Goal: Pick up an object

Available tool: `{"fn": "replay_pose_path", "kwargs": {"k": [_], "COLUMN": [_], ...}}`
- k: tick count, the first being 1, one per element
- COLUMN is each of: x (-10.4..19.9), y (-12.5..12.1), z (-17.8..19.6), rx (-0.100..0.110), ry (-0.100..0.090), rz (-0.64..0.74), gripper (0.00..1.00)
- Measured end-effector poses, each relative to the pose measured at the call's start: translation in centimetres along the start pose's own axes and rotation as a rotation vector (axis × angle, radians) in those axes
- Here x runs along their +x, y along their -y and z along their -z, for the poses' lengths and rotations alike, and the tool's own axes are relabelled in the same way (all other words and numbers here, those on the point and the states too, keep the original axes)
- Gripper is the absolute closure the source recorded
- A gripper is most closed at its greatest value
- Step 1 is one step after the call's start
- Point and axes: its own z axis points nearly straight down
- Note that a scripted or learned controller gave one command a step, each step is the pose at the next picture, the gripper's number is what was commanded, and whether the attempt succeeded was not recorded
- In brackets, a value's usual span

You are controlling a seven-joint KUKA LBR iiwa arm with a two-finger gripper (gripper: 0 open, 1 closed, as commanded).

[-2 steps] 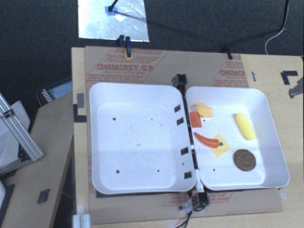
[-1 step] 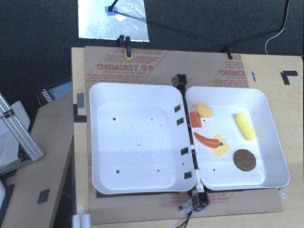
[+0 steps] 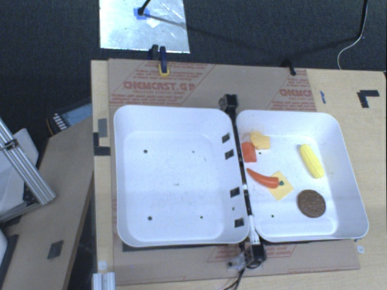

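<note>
The right bin (image 3: 344, 156) holds several toy foods. A yellow corn cob (image 3: 311, 160) lies toward its right side. A brown round patty (image 3: 311, 203) rests near the front right. A red chili pepper (image 3: 263, 177) lies across a flat yellow cheese slice (image 3: 282, 188). An orange-red block (image 3: 248, 151) sits by the left wall, with a yellow chunk (image 3: 260, 141) just behind it.
The left bin (image 3: 127, 162) sits beside the right one, joined by a black clip strip (image 3: 237, 162). Both rest on a cardboard-covered bench (image 3: 199, 83). A shiny metal plate (image 3: 144, 17) lies on the floor behind. An aluminium frame (image 3: 24, 168) stands at far left.
</note>
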Motion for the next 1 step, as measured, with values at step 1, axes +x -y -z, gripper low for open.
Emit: {"fn": "replay_pose_path", "kwargs": {"k": [1], "x": [-0.03], "y": [-0.08], "z": [1.12], "rx": [-0.004], "ry": [0.002], "rz": [0.004], "gripper": [1.0]}}
